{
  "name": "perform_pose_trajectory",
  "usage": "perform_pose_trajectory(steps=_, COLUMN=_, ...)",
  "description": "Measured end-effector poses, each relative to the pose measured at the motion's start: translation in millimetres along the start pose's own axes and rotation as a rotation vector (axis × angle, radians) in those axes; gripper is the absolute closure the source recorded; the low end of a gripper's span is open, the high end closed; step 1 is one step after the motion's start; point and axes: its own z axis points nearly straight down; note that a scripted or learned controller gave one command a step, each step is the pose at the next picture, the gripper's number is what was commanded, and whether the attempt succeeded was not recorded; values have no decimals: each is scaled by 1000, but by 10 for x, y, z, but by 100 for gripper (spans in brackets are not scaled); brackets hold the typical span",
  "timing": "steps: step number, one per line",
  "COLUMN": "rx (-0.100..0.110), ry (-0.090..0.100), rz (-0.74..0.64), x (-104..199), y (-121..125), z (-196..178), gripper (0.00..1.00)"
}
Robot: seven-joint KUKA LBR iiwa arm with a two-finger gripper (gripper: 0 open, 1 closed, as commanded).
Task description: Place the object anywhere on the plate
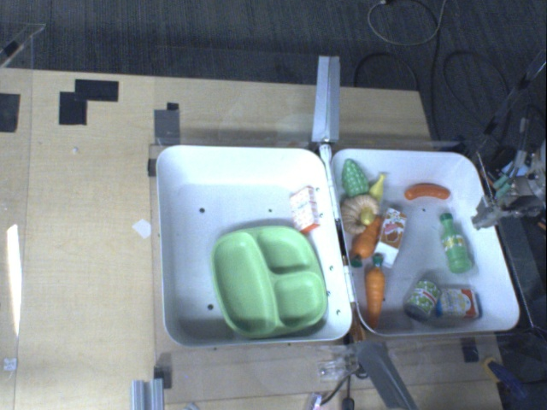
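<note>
A green divided plate lies in the front half of the left bin. A small white and red carton rests just behind the plate's far right corner, against the bin's right wall. The other objects lie in the right bin. My gripper sits at the view's right, over the right bin's right rim, beside a green bottle. Nothing shows in its grasp.
The right bin holds a green corn cob, a banana, a sausage, two carrots, a red and white packet, a can and a pouch. A metal post stands behind the bins.
</note>
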Motion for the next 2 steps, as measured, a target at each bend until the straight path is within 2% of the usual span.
perform_pose_trajectory(steps=1, rx=3, ry=0, rz=-12, x=692, y=239, z=165, gripper=100)
perform_pose_trajectory(steps=2, rx=2, ry=0, rz=-41, x=1441, y=366, z=-79, gripper=100)
